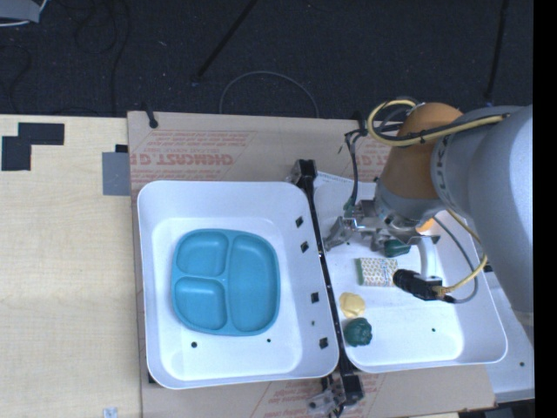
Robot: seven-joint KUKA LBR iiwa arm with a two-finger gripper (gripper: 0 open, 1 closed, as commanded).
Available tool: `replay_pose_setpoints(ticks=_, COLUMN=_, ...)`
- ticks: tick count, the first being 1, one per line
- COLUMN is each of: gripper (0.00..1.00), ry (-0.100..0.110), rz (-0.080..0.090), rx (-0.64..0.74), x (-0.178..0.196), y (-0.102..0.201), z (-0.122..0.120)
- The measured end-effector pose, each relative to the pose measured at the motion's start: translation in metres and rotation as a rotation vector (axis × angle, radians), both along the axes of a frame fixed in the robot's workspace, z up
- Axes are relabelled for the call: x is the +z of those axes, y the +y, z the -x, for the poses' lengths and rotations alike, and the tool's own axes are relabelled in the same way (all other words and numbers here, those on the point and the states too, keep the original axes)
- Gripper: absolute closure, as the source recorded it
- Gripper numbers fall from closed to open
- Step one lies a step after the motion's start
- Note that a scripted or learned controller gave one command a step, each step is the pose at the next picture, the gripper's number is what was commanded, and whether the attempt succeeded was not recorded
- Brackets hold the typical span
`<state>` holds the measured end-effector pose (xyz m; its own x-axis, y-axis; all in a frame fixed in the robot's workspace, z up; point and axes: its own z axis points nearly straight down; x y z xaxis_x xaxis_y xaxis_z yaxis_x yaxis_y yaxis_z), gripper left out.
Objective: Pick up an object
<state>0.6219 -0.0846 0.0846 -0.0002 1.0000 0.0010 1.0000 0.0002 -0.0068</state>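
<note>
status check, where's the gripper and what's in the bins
Gripper low in right bin, above patterned block. Yellow piece and green piece loose nearby. Blue divided plate in left bin.

dark carpet, light wooden bench

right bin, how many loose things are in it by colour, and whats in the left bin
Right bin, by colour:
yellow lump: 1
dark green lump: 1
pale speckled square: 1
Left bin:
blue divided plate: 1
Total: 4 things, 3 on the right and 1 on the left. The arm's tool hangs over the right bin near the speckled square.
</note>
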Motion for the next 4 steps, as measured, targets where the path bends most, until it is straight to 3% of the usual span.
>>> replay_pose_setpoints(ticks=1, gripper=1.00, ry=-0.001, rz=0.000, rx=-0.003, x=0.012, y=-0.001, z=0.000)
replay_pose_setpoints(ticks=4, gripper=1.00, ry=-0.009, rz=0.001, rx=0.001, x=0.179, y=0.008, z=-0.001)
